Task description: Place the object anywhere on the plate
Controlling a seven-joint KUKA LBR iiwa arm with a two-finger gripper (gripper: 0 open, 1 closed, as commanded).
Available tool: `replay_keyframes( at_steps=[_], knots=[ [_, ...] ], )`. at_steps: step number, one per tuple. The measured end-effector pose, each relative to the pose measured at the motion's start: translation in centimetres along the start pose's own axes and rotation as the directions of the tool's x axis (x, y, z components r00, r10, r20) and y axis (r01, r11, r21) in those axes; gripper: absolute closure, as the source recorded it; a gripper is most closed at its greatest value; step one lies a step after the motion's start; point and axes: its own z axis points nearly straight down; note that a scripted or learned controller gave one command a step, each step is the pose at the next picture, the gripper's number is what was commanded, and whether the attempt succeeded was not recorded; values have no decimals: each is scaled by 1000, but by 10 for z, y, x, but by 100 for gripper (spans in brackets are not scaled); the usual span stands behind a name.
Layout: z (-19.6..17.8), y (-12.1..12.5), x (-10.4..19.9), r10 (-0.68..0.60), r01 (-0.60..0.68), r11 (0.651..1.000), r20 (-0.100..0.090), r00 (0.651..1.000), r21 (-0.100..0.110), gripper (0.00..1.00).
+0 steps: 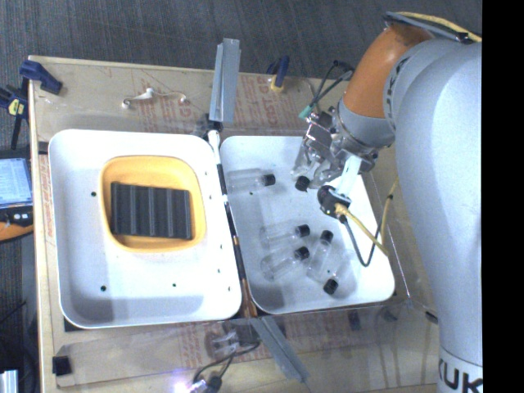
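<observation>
Vials, clear with black caps, lie scattered in the right bin, most of them below the gripper and one off to its left; whether the fingers are open or shut on anything I cannot tell. Judging by this, the pick step is in hand, with no vial yet on the yellow plate in the left bin. Next comes a sure grasp, then a carry leftward over the divide
</observation>
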Motion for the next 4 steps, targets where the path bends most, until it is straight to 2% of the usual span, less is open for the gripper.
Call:
replay_keyframes(
  at_steps=[1,2,3,4],
  knots=[
    [-72,-52,66,-163,163,987,0,987,-8,100],
    [-22,-45,113,-403,403,915,3,915,-2,100],
    [12,-67,131,-570,570,821,4,821,-4,100],
    [12,-67,131,-570,570,822,5,822,-4,0]
  ],
)
